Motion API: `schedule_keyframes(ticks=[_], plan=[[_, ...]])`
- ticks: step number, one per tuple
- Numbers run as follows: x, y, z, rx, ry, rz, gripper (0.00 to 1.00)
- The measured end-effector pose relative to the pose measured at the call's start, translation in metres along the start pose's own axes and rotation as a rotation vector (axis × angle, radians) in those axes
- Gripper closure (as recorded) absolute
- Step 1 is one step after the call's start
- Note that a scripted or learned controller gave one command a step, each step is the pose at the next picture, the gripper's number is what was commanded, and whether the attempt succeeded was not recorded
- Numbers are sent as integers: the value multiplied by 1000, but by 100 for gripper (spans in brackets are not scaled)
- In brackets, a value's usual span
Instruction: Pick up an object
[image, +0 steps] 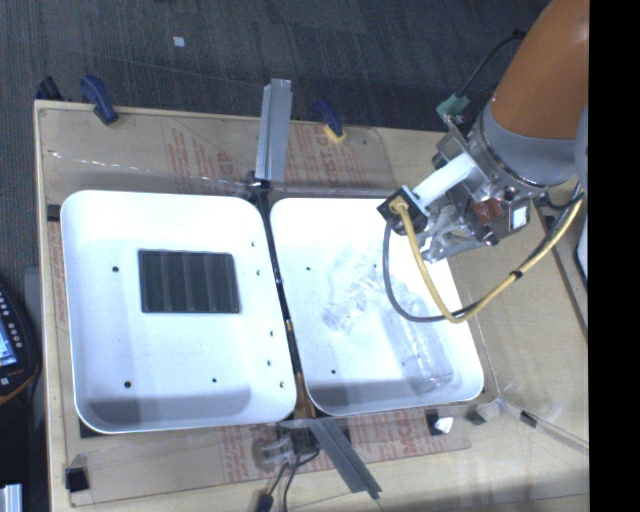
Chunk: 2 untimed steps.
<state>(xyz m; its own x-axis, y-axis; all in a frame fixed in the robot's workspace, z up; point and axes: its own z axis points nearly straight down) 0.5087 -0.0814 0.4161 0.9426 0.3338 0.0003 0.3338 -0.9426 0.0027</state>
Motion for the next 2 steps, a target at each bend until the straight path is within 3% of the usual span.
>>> schedule_keyframes(ticks=[1, 2], plan=[[17, -52, -27, -3, 6, 130, 100], [17, -52, -27, -3, 6, 129, 0]])
